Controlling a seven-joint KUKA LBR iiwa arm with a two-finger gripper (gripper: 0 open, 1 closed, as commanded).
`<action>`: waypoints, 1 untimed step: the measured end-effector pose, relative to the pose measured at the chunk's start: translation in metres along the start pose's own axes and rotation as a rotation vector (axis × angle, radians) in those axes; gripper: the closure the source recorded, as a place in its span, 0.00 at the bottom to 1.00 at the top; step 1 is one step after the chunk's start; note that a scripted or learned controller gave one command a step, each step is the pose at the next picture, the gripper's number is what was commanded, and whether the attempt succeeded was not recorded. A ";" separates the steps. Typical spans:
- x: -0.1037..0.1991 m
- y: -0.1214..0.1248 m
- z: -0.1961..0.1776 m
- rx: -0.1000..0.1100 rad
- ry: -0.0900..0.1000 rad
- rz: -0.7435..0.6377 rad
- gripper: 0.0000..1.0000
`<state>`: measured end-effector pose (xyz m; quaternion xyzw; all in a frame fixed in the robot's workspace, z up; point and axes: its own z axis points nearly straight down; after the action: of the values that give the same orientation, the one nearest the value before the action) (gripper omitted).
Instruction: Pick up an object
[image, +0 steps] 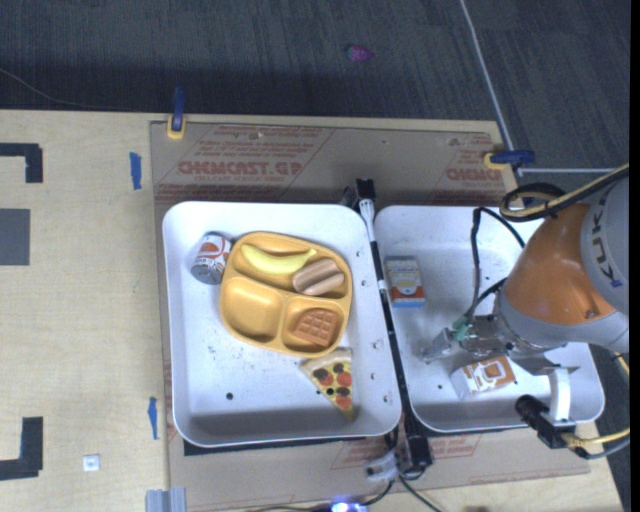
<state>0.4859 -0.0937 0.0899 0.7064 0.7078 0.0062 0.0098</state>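
1. The jaws of the gripper (455, 340) sit low in the right bin (440, 225), below the orange band of the arm (560, 275); the metal tips are small and blurred, so I cannot tell whether they are spread or pressed together.
2. Nothing can be seen pinched between them. The tips point toward the bare white floor of the bin, left of the wrist.
3. Just beside the gripper, toward the near wall, lies a small orange-and-white packet (487, 376), flat on the bin floor; whether the gripper touches it cannot be told.
4. Farther back in the same bin, well apart from the gripper, a small carton (404, 281) with an orange lower half rests near the left wall.
5. A black cable (478, 265) loops down over the right bin to the wrist.
6. The left bin (190, 400) holds a yellow divided tray (252, 305), with a toy banana (272, 260), a toy hot dog (319, 277) and a toy waffle (316, 326) in separate compartments.
7. A small can (209, 257) lies on its side touching the tray's left rim, and a pizza slice (334, 378) lies just beside the tray's near edge.
8. Both bins rest on a brown cardboard sheet (300, 155) on the pale table (75, 300).
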 end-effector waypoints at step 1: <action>-0.004 0.001 -0.011 -0.006 -0.010 0.006 1.00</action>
<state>0.4870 -0.0980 0.1008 0.7085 0.7056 0.0051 0.0154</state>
